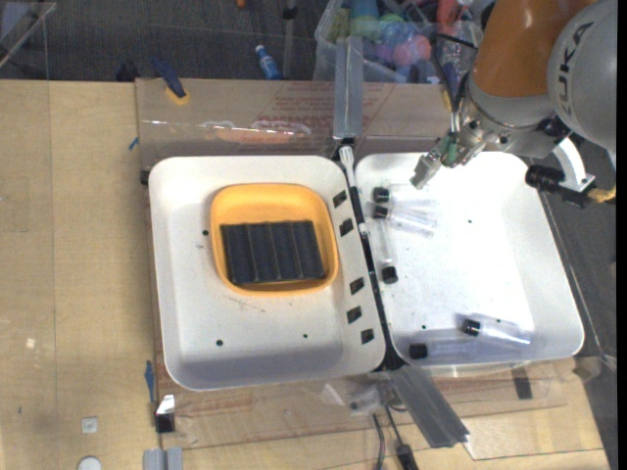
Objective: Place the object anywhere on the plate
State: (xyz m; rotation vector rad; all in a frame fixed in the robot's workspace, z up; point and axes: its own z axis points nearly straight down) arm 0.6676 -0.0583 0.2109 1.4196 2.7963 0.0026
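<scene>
We see the tool [427, 171] hanging over the right bin [509, 262], but cannot tell whether it is released or clenched. Just below it lies a clear plastic tube [407, 213] with a black cap, glossy and slender. A second tube [495, 329] rests well below, near the bin's front edge. Far to the tool's left, in the left bin [186, 331], sits a rounded orange plate [269, 199] carrying a ridged black slab [272, 252].

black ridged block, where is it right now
The black ridged block lies flat on the yellow plate in the left bin, left of the centre divider.
</scene>
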